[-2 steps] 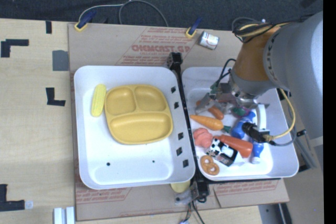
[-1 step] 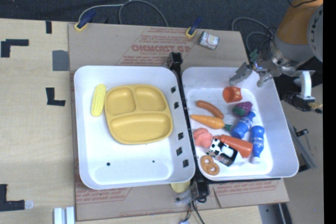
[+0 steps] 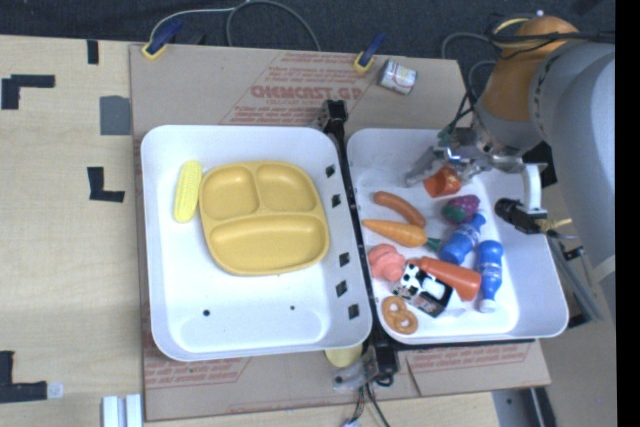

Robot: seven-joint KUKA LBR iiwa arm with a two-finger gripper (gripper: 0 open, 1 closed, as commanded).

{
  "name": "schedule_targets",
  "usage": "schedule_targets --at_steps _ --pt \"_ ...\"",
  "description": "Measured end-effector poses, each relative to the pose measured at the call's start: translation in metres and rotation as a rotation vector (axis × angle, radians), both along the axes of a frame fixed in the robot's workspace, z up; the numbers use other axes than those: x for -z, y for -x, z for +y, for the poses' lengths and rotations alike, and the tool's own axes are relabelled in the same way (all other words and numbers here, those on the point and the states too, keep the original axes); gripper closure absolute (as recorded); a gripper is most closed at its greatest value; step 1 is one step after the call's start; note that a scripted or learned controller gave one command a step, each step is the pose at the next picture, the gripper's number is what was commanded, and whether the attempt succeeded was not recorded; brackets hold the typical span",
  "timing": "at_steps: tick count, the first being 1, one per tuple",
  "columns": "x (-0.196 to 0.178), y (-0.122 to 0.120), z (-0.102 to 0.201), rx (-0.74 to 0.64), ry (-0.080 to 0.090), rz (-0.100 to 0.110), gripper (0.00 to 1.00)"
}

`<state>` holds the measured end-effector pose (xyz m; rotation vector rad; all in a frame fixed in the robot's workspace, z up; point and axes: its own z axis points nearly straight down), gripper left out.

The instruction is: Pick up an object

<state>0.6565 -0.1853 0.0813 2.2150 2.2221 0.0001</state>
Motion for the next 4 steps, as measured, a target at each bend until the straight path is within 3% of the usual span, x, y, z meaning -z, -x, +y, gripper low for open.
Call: schedule_targets --at_steps 1,2,3,4 --pt "-0.016 -0.001 0.000 -0.001 0.002 -0.001 1.00" --pt "-0.057 -0.012 0.028 0.001 -0.003 0.002 1.00" --pt "-0.133 0.005 0.105 -0.002 -0.004 0.002 1.00" --pt "-0.167 0.044 0.153 -0.002 -0.005 0.004 1.00"
